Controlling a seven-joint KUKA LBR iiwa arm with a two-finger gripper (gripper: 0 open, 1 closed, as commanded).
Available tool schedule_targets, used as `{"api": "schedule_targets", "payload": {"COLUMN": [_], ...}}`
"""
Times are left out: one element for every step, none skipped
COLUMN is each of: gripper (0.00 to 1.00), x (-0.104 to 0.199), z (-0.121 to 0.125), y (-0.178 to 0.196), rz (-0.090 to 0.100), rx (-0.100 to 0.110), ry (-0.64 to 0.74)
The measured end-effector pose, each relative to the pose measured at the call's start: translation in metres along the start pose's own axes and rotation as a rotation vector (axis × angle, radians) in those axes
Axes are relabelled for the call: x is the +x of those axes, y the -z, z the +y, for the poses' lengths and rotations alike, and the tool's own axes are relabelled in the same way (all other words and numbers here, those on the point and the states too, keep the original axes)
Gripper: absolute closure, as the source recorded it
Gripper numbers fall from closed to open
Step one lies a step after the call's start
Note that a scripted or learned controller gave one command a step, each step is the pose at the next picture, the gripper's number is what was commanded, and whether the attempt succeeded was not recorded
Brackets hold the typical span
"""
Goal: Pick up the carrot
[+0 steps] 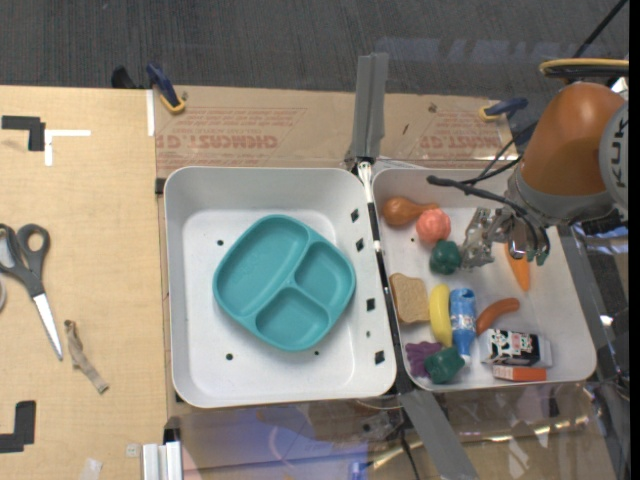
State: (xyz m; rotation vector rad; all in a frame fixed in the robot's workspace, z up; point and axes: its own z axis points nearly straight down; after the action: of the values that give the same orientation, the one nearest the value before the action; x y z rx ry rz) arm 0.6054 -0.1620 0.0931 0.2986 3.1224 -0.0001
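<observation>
Carrot lies in the right bin, just right of my fingers and slightly below, long axis pointing down-away; whether my fingers are spread or closed I cannot tell.

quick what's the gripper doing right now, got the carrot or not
gripper: over the right bin, shut on the carrot, which hangs from its fingers.

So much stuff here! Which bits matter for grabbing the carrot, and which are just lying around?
For the job:
carrot, right by the gripper
gripper
right bin

Lying about:
teal plate in the left bin
banana
bread slice
blue bottle
milk carton
scissors on the bench
</observation>
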Motion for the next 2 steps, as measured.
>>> {"api": "schedule_targets", "payload": {"gripper": [0.00,0.00], "x": [0.000,0.018], "z": [0.000,-0.064], "y": [0.000,0.001], "rz": [0.000,0.001], "rx": [0.000,0.000], "ry": [0.000,-0.166]}}
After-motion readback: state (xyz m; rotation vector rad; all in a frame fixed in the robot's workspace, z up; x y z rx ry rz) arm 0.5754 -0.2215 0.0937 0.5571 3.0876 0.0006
